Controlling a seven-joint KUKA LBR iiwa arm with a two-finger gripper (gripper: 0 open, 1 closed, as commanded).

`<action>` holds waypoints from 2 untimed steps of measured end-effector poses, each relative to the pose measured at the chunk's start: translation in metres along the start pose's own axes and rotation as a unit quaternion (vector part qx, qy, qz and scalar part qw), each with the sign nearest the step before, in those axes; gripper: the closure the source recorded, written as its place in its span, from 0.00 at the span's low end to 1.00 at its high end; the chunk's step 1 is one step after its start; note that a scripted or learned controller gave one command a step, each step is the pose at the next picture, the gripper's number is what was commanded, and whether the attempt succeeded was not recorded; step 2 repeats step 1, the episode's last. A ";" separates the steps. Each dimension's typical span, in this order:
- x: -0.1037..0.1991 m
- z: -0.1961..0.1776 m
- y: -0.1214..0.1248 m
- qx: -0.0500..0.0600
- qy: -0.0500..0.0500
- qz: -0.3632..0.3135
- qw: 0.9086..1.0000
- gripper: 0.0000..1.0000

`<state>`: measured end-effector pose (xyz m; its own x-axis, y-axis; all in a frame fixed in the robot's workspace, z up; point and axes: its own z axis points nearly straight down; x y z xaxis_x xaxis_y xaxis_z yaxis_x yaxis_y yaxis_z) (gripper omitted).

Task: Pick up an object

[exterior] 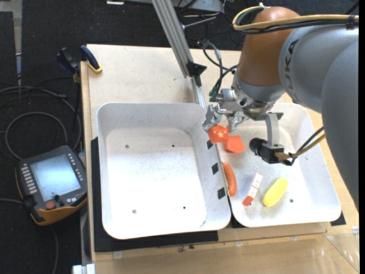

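Note:
My gripper (222, 123) hangs over the left edge of the right bin (319, 170), close to the divide between the two bins. Directly under it is an orange piece with a white star (218, 134), and a second orange block (235, 144) touches that piece on its right. Whether the star piece is gripped or only lies beneath the gripper is unclear. Further forward in the same bin lie an orange sausage-shaped piece (230, 178), a small white-and-red stick (252, 188) and a yellow oblong object (275, 192).
The left bin (114, 153) stands beside the right one, sharing a raised double rim. A slanted metal rail (177, 39) runs down to the bins' back edge. A black camera-like part (265, 149) hangs off the wrist. A teach pendant (51, 181) lies off the bench at left.

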<state>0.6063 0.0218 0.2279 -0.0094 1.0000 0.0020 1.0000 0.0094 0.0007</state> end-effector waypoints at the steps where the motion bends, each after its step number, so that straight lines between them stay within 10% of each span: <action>1: 0.053 0.009 -0.008 0.001 0.000 0.000 1.000 1.00; 2: 0.053 0.009 -0.008 0.001 0.000 0.000 1.000 1.00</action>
